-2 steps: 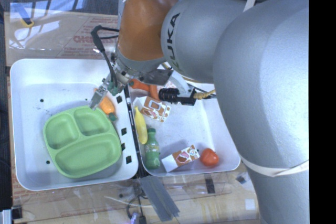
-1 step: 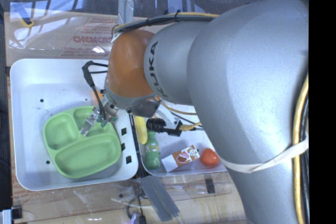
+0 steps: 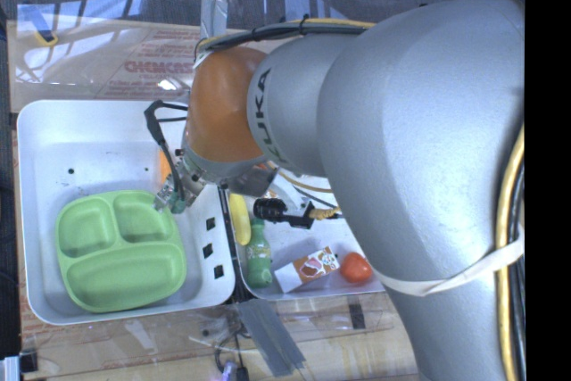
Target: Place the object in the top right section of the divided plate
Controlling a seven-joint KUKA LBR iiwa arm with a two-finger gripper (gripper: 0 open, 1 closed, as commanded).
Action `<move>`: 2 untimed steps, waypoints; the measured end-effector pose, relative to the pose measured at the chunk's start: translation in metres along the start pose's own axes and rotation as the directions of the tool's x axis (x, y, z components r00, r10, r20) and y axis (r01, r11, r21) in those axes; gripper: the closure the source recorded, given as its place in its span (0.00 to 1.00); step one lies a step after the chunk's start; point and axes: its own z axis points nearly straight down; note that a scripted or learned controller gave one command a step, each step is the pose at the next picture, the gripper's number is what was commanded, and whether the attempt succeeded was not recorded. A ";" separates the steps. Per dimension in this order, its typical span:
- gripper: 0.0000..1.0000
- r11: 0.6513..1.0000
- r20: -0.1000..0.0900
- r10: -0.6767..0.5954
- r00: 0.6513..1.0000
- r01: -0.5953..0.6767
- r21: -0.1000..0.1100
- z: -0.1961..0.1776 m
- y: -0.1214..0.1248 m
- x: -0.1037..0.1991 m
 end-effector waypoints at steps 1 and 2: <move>0.00 1.000 -0.003 -0.004 1.000 0.004 -0.001 -0.001 0.001 0.002; 0.00 0.998 -0.012 -0.064 0.998 0.064 0.000 -0.072 0.000 -0.034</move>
